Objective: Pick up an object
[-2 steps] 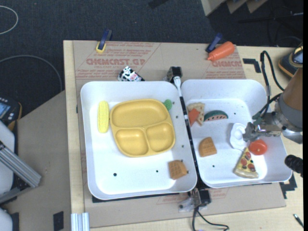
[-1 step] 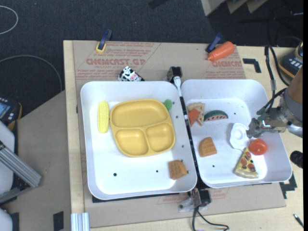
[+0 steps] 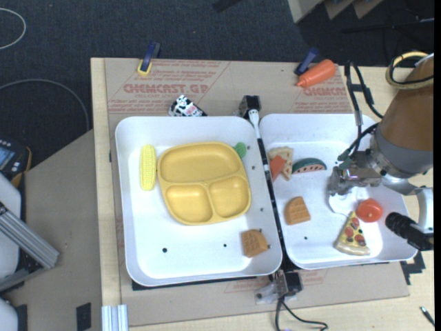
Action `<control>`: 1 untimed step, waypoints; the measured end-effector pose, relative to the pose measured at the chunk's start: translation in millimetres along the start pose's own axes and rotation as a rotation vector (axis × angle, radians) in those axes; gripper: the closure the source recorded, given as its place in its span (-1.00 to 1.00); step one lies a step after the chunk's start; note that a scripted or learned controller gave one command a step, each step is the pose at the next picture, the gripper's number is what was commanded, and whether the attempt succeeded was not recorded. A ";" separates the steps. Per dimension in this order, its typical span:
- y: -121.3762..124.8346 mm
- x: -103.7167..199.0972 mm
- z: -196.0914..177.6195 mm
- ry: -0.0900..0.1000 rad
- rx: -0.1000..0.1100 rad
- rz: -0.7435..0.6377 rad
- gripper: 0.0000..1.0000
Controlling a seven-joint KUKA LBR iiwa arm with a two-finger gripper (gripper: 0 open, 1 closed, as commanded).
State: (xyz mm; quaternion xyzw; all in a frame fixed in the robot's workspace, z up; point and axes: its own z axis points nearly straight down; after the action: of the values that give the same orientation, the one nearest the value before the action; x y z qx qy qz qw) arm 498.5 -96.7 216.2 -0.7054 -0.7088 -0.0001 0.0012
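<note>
In the right bin [image 3: 313,254], low over its floor: gripper [image 3: 342,185], whether spread or closed cannot be told; nothing seen held. Just beside it toward the near rim: red tomato [image 3: 370,210], then pizza slice [image 3: 354,235]. Farther off toward the left bin [image 3: 138,240]: watermelon slice [image 3: 308,165], bread piece [image 3: 297,210]. Pick not yet made; descent and closing remain. The arm's bulk hides the wrist and the bin's far corner.

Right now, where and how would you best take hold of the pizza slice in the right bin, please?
Probably from straight above, closing across the pizza slice near its narrow upper tip. It lies flat, so only its edges offer purchase, and the tomato sits close by the tip.
</note>
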 end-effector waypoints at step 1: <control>7.8 51.2 -7.4 -0.001 -0.004 -0.002 1.00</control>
State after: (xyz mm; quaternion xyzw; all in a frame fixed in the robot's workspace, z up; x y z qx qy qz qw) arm 506.0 -45.5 223.6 -0.7048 -0.7094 -0.0012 -0.0007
